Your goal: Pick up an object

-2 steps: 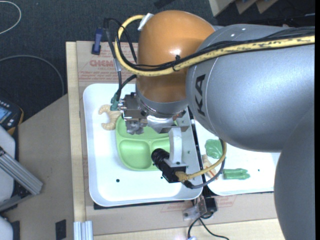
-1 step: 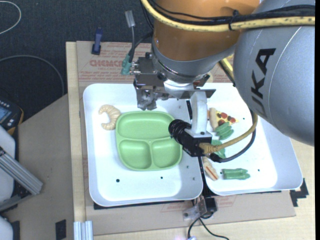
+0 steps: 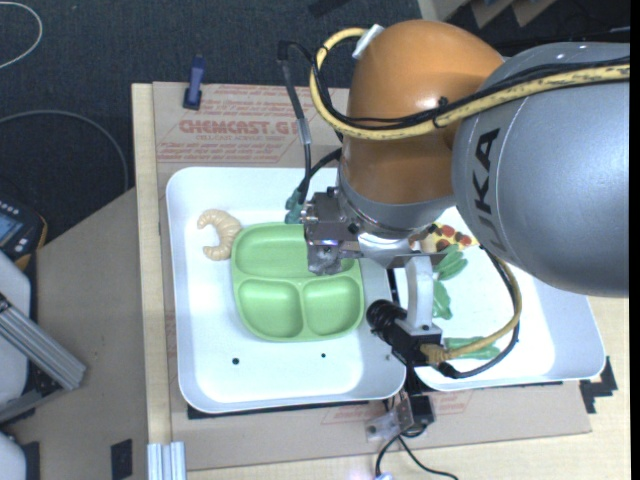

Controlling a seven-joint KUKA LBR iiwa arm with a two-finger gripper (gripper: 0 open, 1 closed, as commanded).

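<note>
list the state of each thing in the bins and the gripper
green divided plate: upright, flat in the left bin
croissant: lying beside the plate's upper-left corner
green items: in the right bin, partly hidden by the arm
gripper: low over the plate's upper edge

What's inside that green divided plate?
The green plate in the left bin shows three bare compartments, nothing lying in them. The arm covers its upper right corner, so that part is hidden. A croissant lies beside it, outside.
</note>
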